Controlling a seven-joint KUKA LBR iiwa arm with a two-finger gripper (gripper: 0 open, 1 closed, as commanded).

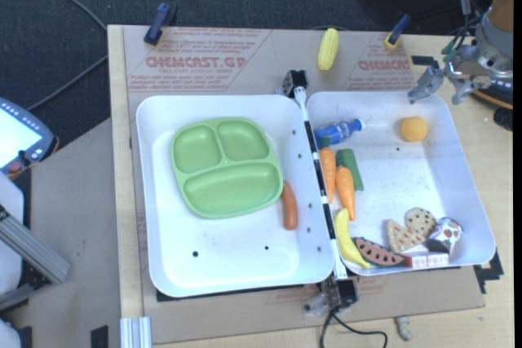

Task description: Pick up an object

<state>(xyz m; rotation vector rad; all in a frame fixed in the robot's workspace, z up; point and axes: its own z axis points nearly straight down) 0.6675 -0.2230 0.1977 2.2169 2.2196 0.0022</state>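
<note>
Fruit first: the small orange ball-shaped fruit (414,129) lies alone on the floor of the right bin (465,175), just below and a little left of the tool (445,85), which hangs over the bin's far right corner with its two fingers spread apart and nothing between them. As the nearest item with bare floor all round, it looks the likeliest pick. It is probably a light, stiff plastic toy with a smooth skin; being round it may roll or squirt out of a pinch, so I would close across its widest middle. Further left from the tool, a blue bottle (338,129) lies on its side near the wall between the bins, and beyond it two orange carrots (336,175) and a green vegetable (348,160) are packed together, harder to separate. Farther below the tool, at the near end of the bin, a banana (347,237), a watermelon slice (380,253), cookies (412,229) and a strawberry (445,235) crowd each other. Farthest left, the left bin (155,175) holds a green divided plate (225,167) with another carrot (289,204) beside it. A corn cob (328,49) rests on the bench (204,61) behind the bins.
</note>
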